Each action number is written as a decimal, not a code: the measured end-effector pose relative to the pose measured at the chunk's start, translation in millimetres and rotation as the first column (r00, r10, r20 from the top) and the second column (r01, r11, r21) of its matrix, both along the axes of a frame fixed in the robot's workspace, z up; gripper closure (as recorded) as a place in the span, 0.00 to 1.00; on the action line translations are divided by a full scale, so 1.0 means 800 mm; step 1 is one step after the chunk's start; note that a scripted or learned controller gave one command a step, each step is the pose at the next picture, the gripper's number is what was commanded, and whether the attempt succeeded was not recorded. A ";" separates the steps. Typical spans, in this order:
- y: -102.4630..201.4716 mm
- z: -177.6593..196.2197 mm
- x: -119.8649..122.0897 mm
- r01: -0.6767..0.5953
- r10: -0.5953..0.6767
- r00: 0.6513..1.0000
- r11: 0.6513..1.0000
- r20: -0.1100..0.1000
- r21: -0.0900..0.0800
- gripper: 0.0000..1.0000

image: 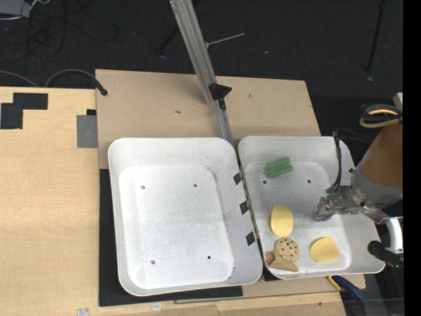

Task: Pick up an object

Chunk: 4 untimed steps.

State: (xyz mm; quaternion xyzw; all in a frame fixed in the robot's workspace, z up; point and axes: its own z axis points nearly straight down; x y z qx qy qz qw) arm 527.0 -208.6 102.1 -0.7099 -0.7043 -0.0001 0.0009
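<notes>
In the right bin (309, 151) lie a green ridged piece (277, 168) near the back, a pale yellow oval (281, 220) by the middle, a yellow round piece (323, 249) at the front right, and a tan speckled biscuit-like piece (285, 253) at the front left. My gripper (325, 209) is low over the bin floor at the right side, between the oval and the bin's right wall, just above the yellow round piece. It touches none of the objects.
The left bin (125, 151) stands beside the right one, split from it by a divider with black clips (244, 206). A metal rail (197, 51) slants up behind the bins. The arm's orange band (388, 157) overhangs the right bin's edge.
</notes>
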 end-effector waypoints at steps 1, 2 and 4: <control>-0.001 0.078 -0.004 -0.006 0.006 1.000 1.000 0.004 -0.002 1.00; 0.001 0.143 0.009 -0.010 0.010 1.000 1.000 0.005 -0.002 1.00; 0.058 0.194 0.039 -0.012 0.012 1.000 1.000 -0.003 0.001 1.00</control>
